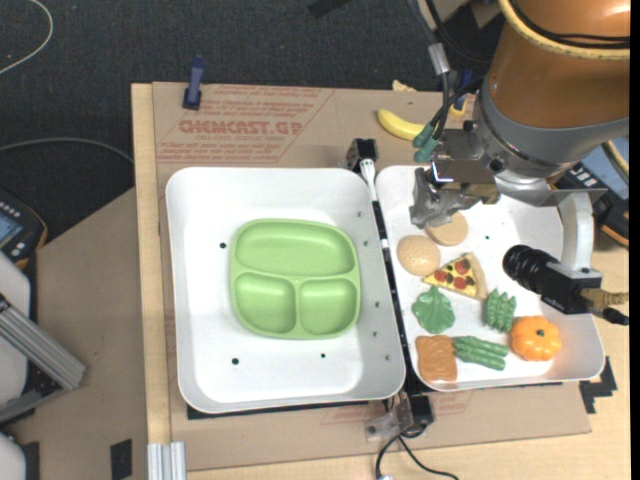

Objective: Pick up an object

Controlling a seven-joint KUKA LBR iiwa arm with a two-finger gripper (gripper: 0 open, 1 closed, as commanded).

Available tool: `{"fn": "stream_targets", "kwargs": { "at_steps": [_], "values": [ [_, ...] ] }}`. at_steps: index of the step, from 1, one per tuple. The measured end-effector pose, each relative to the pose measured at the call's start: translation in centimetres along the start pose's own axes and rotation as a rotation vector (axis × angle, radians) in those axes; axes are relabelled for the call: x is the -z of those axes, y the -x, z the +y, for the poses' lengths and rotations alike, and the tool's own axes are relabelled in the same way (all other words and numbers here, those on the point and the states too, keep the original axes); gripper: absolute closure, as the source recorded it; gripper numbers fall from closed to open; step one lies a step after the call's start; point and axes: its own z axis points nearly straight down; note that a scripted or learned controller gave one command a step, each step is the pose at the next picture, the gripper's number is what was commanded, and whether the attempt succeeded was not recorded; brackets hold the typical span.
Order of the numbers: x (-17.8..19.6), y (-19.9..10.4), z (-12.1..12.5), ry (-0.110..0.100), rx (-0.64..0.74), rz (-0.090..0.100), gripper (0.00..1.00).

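Hanging over the right bin [590, 363], the tool [437, 216] touches a tan round food piece [450, 232]; whether it is clenched, I cannot tell. A green 3-compartment tray [295, 276] lies in the left bin [200, 268].

The bench is a flat brown cardboard-faced board [250, 128] printed with red lettering near its far edge. Two shallow white plastic bins rest directly on it, side by side and touching: the left bin [190, 268] and the right bin [590, 353]. A yellow banana [398, 124] lies on the board beyond the right bin. A small blue clip [193, 84] sits at the far-left edge.
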Motion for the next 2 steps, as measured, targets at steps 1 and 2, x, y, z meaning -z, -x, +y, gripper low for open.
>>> {"fn": "stream_targets", "kwargs": {
  "at_steps": [1,2],
  "values": [
    [1.0,0.0,0.1,0.002,0.0,0.0,1.0],
    [9.3,-6.2,0.0,0.009,0.006,0.005,1.0]
  ]
}}
